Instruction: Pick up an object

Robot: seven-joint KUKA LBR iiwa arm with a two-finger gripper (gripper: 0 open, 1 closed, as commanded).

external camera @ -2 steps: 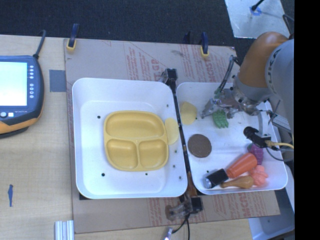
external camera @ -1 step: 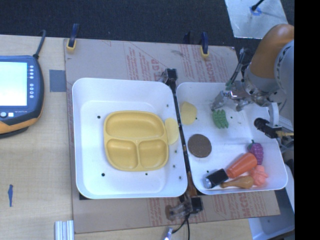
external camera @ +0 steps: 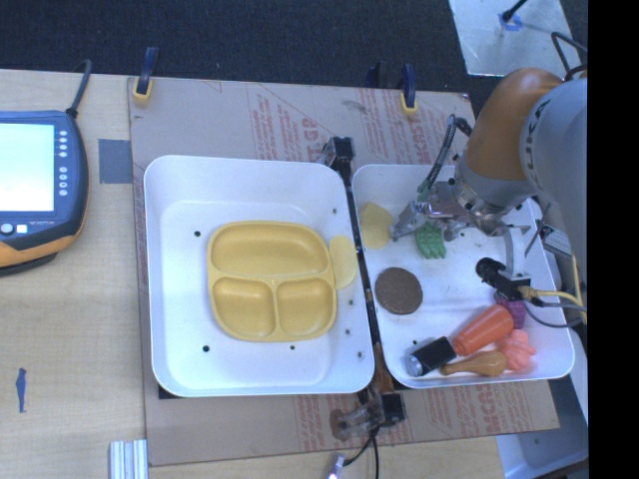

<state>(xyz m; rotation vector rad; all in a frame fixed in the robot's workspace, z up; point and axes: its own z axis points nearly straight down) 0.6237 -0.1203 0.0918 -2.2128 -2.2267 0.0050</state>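
Down at the front of the right bin (external camera: 559,367) sits a little pile: black-handled tool (external camera: 431,355), orange carrot-looking toy (external camera: 483,329), pink thing (external camera: 518,350) and a tan piece (external camera: 477,366). Bit further back is a brown disc (external camera: 398,290), and in the left bin (external camera: 165,267) a yellow divided tray (external camera: 272,278). Past that, the gripper (external camera: 427,224) is down in the right bin, right on a green toy (external camera: 431,241), touching or just above it, beside a pale yellow blob (external camera: 374,225). Honestly can't tell how wide it's spread or whether it's got hold of anything. Orange-banded arm (external camera: 514,128) comes in behind.
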